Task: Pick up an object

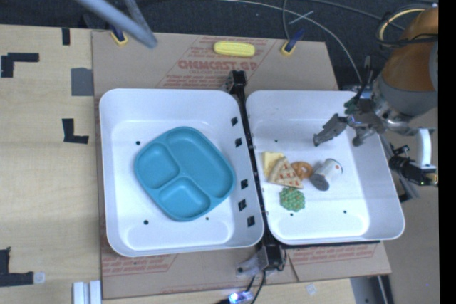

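Left white bin [114, 153]: holds a blue, three-compartment plastic tray [184, 172].
Divider between bins [246, 153]: landmark; everything below sits right of it.
Toy food: a yellow wedge [273, 163], waffle-patterned slice [287, 174], pretzel-like piece [302, 169], green lump [292, 200], then a grey-white object [324, 174].
Right white bin [377, 221]: contains that cluster.
Gripper [342, 132]: fingers spread wide, holding nothing, above and right of the cluster.

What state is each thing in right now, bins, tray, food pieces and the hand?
Left bin: holds the blue tray.
Blue tray: flat, upright, compartments bare.
Right bin: holds small food pieces.
Yellow wedge: lying flat.
Pretzel: lying beside the wedge.
Green piece: lying apart, nearer.
Grey piece: lying flat.
Hand: above the right bin, nothing between its fingers.
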Robot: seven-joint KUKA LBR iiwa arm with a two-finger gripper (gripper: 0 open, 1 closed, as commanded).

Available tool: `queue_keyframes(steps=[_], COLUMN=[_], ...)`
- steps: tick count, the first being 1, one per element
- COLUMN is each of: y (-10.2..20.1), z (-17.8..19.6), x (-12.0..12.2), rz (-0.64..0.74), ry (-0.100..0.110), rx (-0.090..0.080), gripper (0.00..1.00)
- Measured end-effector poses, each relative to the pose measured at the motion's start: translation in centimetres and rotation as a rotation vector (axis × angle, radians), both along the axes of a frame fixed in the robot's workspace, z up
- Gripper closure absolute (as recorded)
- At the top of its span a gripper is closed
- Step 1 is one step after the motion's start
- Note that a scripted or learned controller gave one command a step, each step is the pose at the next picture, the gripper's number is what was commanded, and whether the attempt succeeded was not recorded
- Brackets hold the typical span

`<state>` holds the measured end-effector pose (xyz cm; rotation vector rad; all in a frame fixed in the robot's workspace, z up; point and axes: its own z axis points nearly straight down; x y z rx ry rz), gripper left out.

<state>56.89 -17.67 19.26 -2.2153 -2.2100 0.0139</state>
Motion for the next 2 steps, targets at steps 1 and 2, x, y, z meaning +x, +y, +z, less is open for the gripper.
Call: queue_keyframes(steps=[1, 2], y=[0.0, -0.7], z=[0.8, -5.3], x=[0.3, -0.1], rz=[0.004, 0.002], ry=[-0.014, -0.009], rx=[-0.003, -0.003], gripper=[0.00, 0.00])
